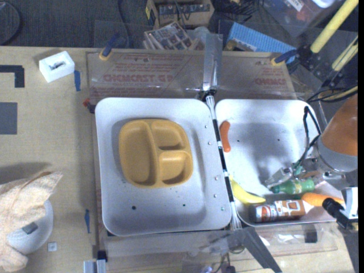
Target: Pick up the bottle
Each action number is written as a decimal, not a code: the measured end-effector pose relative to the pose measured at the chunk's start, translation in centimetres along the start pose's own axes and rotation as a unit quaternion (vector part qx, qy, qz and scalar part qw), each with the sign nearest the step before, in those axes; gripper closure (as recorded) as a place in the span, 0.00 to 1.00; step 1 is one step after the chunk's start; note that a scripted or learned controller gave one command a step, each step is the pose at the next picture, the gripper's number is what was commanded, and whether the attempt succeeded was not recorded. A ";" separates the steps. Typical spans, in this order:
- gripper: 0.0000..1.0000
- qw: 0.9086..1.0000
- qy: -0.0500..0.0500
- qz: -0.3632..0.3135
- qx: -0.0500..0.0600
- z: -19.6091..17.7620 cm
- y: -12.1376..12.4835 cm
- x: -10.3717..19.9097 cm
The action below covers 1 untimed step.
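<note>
The bottle (280, 211) lies on its side along the front wall of the right bin (256, 115). It has an orange-red label and a pale cap end pointing left. My gripper (282, 178) reaches in from the right and hangs low over the bin floor, just behind the bottle and a little above it. A green item (298, 185) lies right at the gripper's tip, between it and the bottle. Nothing is visibly lifted.
A yellow banana (245, 194) rests left of the bottle, and an orange item (322, 199) to its right. An orange-red sausage shape (225, 136) lies by the right bin's left wall. The left bin (108, 169) holds a yellow divided tray (154, 152). A black cable (310, 131) loops near the arm.
</note>
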State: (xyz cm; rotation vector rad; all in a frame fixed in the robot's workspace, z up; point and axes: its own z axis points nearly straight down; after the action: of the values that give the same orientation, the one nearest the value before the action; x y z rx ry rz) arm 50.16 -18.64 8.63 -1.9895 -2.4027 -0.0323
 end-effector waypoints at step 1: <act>1.00 1.000 -0.002 -0.001 -0.002 -1.0 0.1 0.0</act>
State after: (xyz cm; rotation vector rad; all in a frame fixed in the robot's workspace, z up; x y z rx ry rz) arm 50.31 -18.65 9.64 -1.9923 -2.4085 -0.0334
